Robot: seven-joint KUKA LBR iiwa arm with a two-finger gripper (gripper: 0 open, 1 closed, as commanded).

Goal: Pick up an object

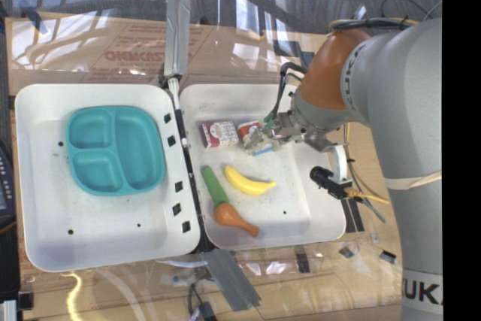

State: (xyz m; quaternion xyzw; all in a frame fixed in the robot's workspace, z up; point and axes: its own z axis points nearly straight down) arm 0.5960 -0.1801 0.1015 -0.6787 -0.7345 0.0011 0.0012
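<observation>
**Arm:** Gripper (259, 136) of mine is down in the right bin (319, 218), in its upper middle part. It sits over a small clutter of packets, and I cannot tell from this slanted look whether it is wide, narrow or closed on anything.

**Watcher:** What is right under it?

**Arm:** A small red packet (249, 131) touching the gripper's left side, and a pale bluish strip (264, 149) just below it. Just beside those, to the left, lies a red and white carton (218, 134) on its side.

**Watcher:** And the rest of that bin?

**Arm:** Lower down, near the middle, a yellow banana (249, 182) lies flat. Left of it is a green vegetable (213, 184), slanting down along the bin's left wall. Its lower end is close to an orange-brown pear-shaped thing (234, 218); I cannot tell whether they touch. All three lie apart from my gripper.

**Watcher:** The other bin?

**Arm:** The left bin (45, 237) holds a teal divided plate (116, 149) with three compartments, lying flat in the upper half, well apart from me.

**Watcher:** Around the bins?

**Arm:** Both bins sit side by side on the surface (113, 49), which is covered in brown sheeting under clear plastic. My orange band (327, 75) shows above the wrist, over the right bin's upper right corner.
</observation>
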